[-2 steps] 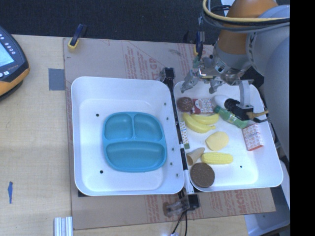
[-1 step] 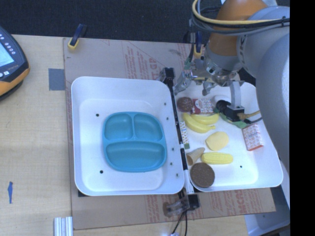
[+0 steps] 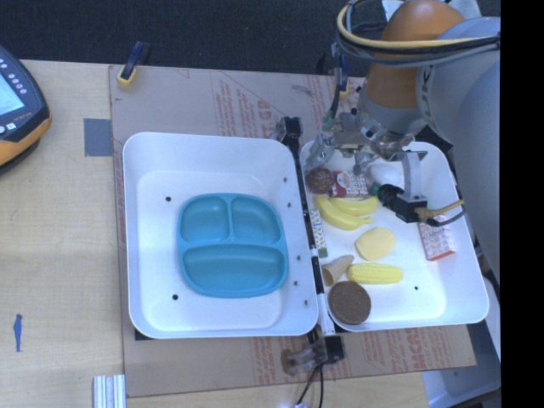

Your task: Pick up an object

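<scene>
The grey two-finger gripper hangs over the right white bin's far end; its opening cannot be told. A yellow plastic banana lies just at its six o'clock, a round brown cookie at seven.

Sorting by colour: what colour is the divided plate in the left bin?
Light blue; the plate shows plainly in the camera view.

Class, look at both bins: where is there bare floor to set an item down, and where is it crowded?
Left bin: bare floor rings the blue divided plate, widest along its left and front. Right bin: a bare patch at the front right, past the corn cob and red-and-white packet. Crowded: the back left, where the gripper hangs over the bananas.
</scene>
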`<action>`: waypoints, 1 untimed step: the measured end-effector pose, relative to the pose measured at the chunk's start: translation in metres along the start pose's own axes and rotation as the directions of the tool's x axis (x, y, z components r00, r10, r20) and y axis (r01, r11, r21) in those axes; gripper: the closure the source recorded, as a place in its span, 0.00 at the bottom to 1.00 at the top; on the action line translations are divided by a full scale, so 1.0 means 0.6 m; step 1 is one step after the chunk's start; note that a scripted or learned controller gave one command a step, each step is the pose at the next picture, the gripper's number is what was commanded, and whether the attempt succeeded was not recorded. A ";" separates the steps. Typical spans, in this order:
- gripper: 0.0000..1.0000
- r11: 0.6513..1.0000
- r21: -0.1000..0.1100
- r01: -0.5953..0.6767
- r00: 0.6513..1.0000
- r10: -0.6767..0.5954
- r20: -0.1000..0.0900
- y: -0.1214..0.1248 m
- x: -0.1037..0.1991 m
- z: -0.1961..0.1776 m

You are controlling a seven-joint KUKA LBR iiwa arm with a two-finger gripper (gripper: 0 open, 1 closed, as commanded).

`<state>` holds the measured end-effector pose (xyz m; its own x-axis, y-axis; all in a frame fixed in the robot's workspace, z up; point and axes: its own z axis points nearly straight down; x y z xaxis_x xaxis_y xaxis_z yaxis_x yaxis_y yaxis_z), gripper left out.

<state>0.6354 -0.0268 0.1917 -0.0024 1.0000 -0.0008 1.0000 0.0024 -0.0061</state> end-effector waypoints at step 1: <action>0.00 1.000 0.001 0.003 1.000 -0.003 0.000 -0.023 0.021 0.000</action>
<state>0.6215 -0.0143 0.1916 -0.0056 1.0000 -0.0006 1.0000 0.0056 -0.0067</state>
